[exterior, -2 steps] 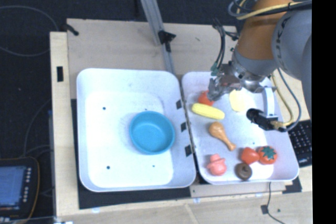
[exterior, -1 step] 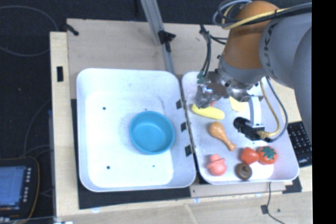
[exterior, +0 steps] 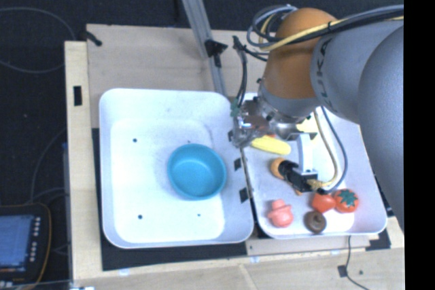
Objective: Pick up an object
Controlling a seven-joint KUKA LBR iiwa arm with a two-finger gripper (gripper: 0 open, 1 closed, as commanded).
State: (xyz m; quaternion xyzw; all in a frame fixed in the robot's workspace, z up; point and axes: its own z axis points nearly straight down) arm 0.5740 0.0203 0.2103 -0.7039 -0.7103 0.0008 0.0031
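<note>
A pale wooden surface is seen from above, with two shallow white bins set side by side on it. A thick grey arm with an orange band is reached in from the right and is held over the right bin. The left bin is occupied by a single round blue bowl, placed upright near its middle. The hand is lowered at the right bin's left edge, just beside the divide between the bins; whether it is clenched or released cannot be told, as it is hidden by the wrist. A yellow, banana-like piece is seen just beside the hand, lying in the right bin. Along the near side of that bin, a pink toy, a red tomato, what may be a red fruit with a green top, a small orange piece and a brown ring are scattered
</note>
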